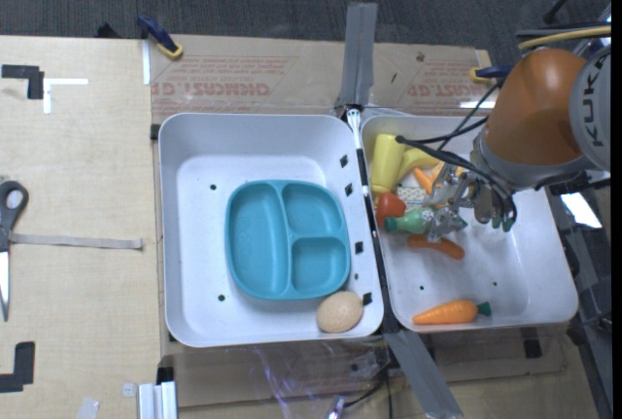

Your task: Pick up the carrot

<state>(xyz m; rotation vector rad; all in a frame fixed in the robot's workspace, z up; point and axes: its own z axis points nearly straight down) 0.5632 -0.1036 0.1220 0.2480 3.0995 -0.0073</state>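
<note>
Grey-metal gripper [457, 205]: hung low in the right bin [530, 296], at the edge of a heap of toy food; whether it is released or clenched cannot be told, and nothing can be made out as held.
Arm [539, 111]: grey with an orange band above the wrist, reached in from the right, dark cables draped across the heap.
Toy heap [413, 203]: packed into the bin's upper left corner beside the gripper; a yellow piece [387, 159], a red piece [391, 206], a small orange piece [424, 180] and a long orange-red piece [439, 247] can be told apart, the rest is too tangled to name.
Carrot [447, 313]: orange with a green stub at its right end, laid flat and nearly level near the bin's front wall, alone, well apart from the heap and from the gripper.
Step in hand: judged as the approach; the carrot is not yet grasped.
Method advised: the gripper should be lifted clear of the heap, carried toward the front wall, and turned so the carrot is straddled across its narrow width near mid-length before descent.
Hazard: the front wall lies close; a slanted descent could push the carrot against it.
Left bin [185, 242]: a blue divided tray [289, 239] and a pale egg [339, 313] are held.
</note>
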